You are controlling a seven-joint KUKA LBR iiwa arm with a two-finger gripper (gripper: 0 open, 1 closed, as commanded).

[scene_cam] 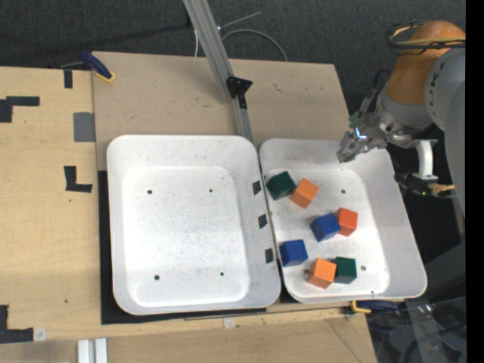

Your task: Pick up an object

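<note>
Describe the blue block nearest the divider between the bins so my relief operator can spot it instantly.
Start at the right-hand white bin, the one holding all the blocks. Along its left wall, toward the near edge, sits a blue block on its own. The other blue block lies farther in and touches an orange one; this one touches nothing.
</note>
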